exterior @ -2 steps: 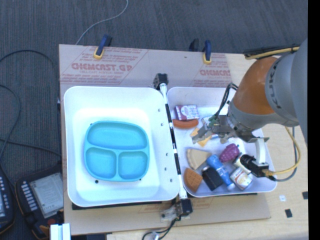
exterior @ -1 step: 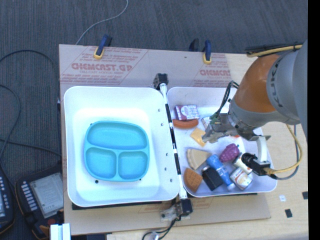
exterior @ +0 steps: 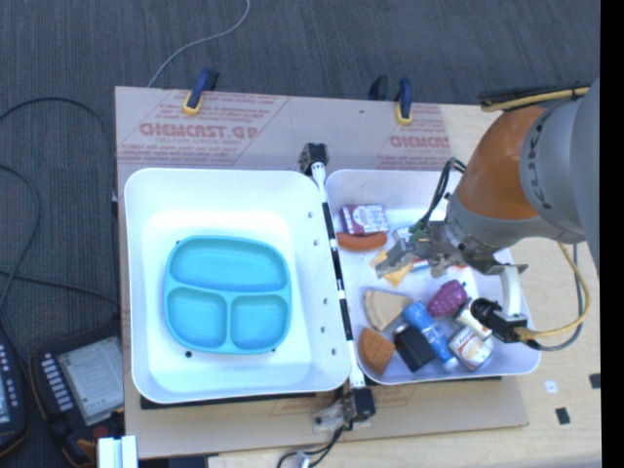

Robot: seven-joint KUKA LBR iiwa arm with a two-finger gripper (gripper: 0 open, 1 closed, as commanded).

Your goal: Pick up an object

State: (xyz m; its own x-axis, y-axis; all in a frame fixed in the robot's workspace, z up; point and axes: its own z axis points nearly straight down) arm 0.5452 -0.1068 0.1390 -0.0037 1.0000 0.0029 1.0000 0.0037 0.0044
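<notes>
My gripper (exterior: pixel 403 254) hangs low over the middle of the right bin (exterior: pixel 526 359), reaching in from the right. It is just above a yellow wedge (exterior: pixel 394 277) and beside a red sausage (exterior: pixel 359 243). A small printed packet (exterior: pixel 367 217) lies at the back of the bin. Toward the front lie a tan bread slice (exterior: pixel 384 309), a brown pastry (exterior: pixel 373 351), a blue bottle (exterior: pixel 421 318), a black block (exterior: pixel 411 348), a purple grape bunch (exterior: pixel 447 297) and a white jar (exterior: pixel 472 345). Nothing visibly hangs from the gripper.
The left bin (exterior: pixel 146 213) holds a blue divided tray (exterior: pixel 229 293). A black hinge strip (exterior: pixel 331 261) separates the bins. Clamps (exterior: pixel 403 100) hold the cardboard base at the back. Cables and a handheld controller (exterior: pixel 83 383) lie on the floor at left.
</notes>
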